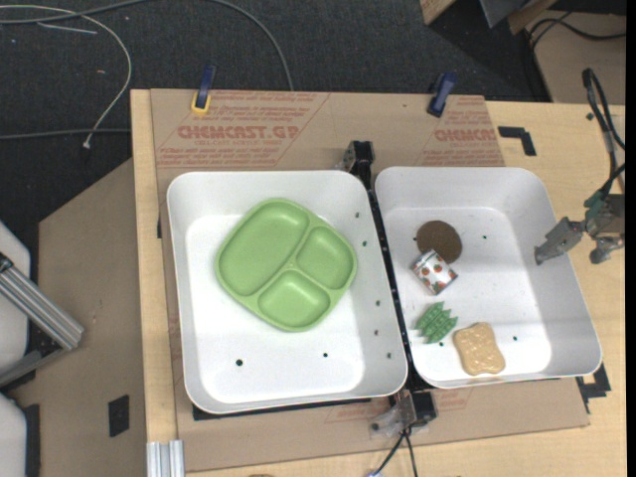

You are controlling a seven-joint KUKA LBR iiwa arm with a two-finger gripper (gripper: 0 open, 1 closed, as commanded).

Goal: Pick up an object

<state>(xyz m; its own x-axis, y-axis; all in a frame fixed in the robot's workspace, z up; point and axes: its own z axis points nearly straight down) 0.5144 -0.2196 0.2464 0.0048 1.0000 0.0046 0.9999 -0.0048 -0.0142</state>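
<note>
Gripper: the gripper [581,235] sits at the right rim of the right bin [517,192]; how wide it stands I cannot tell, and nothing shows in its grasp.
Targets: all lie left of it, toward the bin's left side.
Nearest: brown disc [438,237], with the small can [433,271] touching it.
Near side: green sprig [435,323], tan biscuit [479,349].
Count: four small things; one green plate [286,263] in the left bin [199,296].

Single fixed camera, mounted above the bench [298,117] and looking down at a slant — the bench's far edge lies toward the top of the view, its near edge toward the bottom. Both white bins, the left bin [189,266] and the right bin [556,296], fit whole within the view — far enough back that dark floor [149,28] shows beyond the bench's far edge.
</note>
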